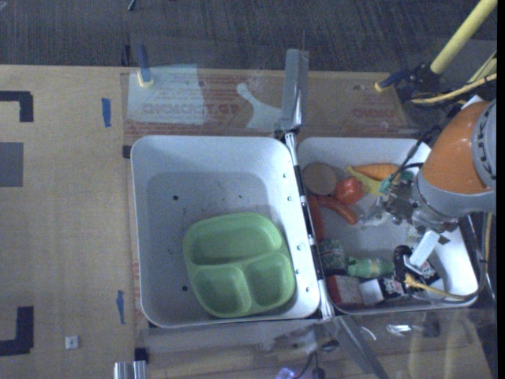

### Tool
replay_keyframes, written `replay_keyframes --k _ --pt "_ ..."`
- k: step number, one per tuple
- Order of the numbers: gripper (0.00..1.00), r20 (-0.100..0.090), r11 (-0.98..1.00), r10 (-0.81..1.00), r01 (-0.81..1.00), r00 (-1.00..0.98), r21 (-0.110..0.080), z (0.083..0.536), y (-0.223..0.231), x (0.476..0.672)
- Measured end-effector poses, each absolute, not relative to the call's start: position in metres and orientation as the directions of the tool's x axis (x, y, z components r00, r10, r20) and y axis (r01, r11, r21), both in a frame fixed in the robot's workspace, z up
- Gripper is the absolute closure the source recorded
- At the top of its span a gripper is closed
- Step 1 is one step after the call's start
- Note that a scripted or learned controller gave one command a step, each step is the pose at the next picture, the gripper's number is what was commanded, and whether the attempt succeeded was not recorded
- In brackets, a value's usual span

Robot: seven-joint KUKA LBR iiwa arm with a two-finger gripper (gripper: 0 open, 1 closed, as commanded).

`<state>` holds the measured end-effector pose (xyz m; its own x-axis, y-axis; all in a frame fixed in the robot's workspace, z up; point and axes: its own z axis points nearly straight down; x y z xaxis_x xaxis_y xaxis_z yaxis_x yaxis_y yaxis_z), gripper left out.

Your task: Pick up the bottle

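Observation:
The bottle [365,268] is small and green. It lies on its side near the front of the right bin [357,148], just above a red and white box [353,289]. My gripper [384,209] hangs over the middle of the right bin, up and to the right of the bottle and apart from it. It is close to the toy food at the back. The grey wrist with its orange band [456,158] hides the bin's right side.
At the back of the right bin lie a round brown piece [319,178], a red tomato-like piece [348,189], an orange carrot [375,170] and a long red piece [330,209]. A green divided plate [238,263] sits in the left bin [207,155].

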<state>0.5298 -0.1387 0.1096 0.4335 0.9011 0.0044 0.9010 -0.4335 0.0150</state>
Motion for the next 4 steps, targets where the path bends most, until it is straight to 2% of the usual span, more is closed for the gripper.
replay_keyframes --k 1,2,3,4 --pt "0.00 0.004 -0.444 0.896 0.896 0.444 0.013 0.088 -0.091 0.483" --pt "1.00 0.004 -0.448 0.894 0.894 0.448 0.015 0.098 -0.093 0.484" --pt "1.00 0.002 -0.298 0.955 0.955 0.298 0.003 0.087 -0.099 0.500" --pt "1.00 0.000 -0.448 0.894 0.894 0.448 -0.002 0.184 -0.044 0.484"
